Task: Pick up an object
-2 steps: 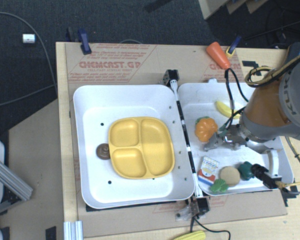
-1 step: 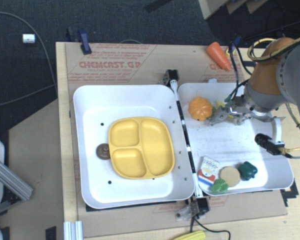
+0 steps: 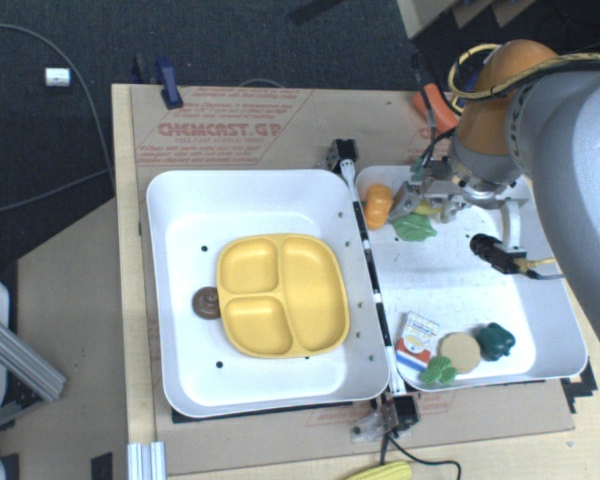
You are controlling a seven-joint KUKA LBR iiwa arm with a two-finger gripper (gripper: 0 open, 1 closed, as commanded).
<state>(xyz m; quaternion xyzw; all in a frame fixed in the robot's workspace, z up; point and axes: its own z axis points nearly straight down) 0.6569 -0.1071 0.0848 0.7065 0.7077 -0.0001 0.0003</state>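
"CHEMCAST GP" is printed in red on the brown board (image 3: 220, 128) beneath the bins; the gripper (image 3: 427, 200) is lowered over a green object (image 3: 415, 228) in the right bin (image 3: 550, 338); finger state cannot be told.

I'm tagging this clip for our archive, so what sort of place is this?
Probably a robotics lab bench for picking trials: a grey arm over two white bins, toy food like a yellow divided plate, dark carpet and loose cables.
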